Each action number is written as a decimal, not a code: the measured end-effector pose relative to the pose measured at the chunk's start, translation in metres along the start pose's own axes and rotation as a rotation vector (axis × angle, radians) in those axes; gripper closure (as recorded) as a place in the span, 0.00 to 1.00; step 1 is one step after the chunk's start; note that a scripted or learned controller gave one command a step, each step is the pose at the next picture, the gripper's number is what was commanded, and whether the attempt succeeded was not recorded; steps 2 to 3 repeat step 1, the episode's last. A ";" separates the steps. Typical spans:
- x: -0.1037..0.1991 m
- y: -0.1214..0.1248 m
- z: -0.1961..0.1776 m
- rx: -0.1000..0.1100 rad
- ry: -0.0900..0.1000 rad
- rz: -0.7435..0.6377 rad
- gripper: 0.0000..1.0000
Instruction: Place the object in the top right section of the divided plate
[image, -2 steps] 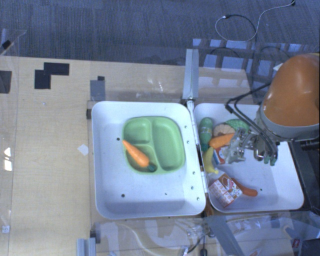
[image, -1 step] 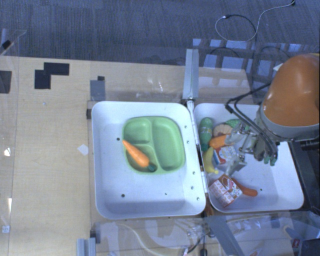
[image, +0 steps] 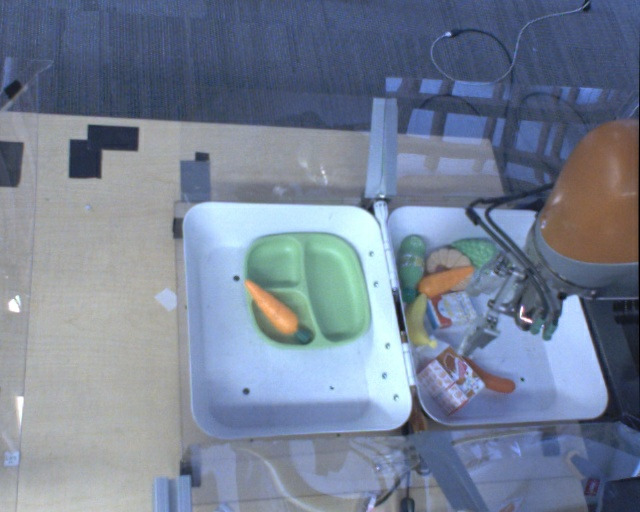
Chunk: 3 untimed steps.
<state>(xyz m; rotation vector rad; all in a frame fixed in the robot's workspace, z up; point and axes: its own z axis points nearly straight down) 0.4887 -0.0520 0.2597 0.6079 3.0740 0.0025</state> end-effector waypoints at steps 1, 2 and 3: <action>-0.002 0.002 -0.012 -0.004 -0.008 -0.002 1.00; -0.002 0.002 -0.012 -0.004 -0.008 -0.002 1.00; -0.002 0.002 -0.012 -0.004 -0.008 -0.002 1.00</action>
